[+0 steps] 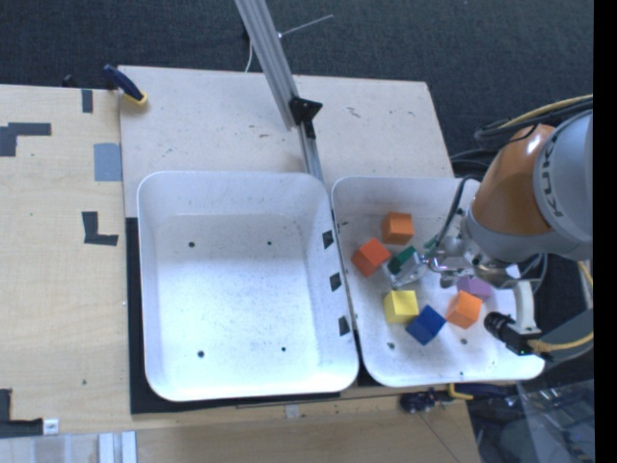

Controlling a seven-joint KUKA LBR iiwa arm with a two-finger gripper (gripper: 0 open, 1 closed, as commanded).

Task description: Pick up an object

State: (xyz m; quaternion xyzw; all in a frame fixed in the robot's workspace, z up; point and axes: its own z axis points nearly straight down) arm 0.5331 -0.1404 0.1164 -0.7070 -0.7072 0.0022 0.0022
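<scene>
The arm (540,201) partly hides a purple block (474,285) beneath it.

metal pole (275,61), blue-yellow clamp (125,84), grey tape (108,161)

Wooden bench (58,258) — dark carpet (434,17) (speckled)

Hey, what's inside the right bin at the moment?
The right bin holds loose blocks: two orange cubes, a red-orange one, a yellow one, a blue one and a partly covered purple one. The arm hides the bin's right side.
</scene>
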